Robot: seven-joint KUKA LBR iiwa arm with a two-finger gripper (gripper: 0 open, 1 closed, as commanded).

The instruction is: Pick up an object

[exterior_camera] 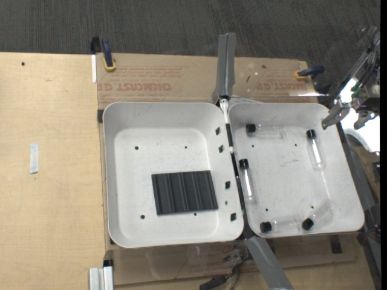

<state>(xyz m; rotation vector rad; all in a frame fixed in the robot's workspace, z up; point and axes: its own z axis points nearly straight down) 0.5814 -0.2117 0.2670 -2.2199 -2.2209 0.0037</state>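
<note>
White plastic bins sit side by side on a tan cardboard-covered surface [48, 101], seen from above at a slant. The left bin [121, 119] holds one thing: a dark grey ribbed rectangular pad [184, 192], lying flat on the bin floor, nearer the near wall and a little right of the middle. The right bin [344, 210] holds several clear tubes with black caps. One tube [245, 179] lies along the left wall, another [314, 150] lies lengthwise near the far right, one [261, 128] rests near the far left corner, and more lie along the near wall, with black caps [265, 226] showing there. A grey divider bar [226, 65] runs away from the seam between the bins toward the far side. Blue and yellow clamps [106, 54] grip the cardboard at the far edge.

At the far right, just beyond the right bin's far right corner, the gripper [347, 110] hangs above the rim, apart from every object. Whether it is apart or together cannot be told here.
</note>
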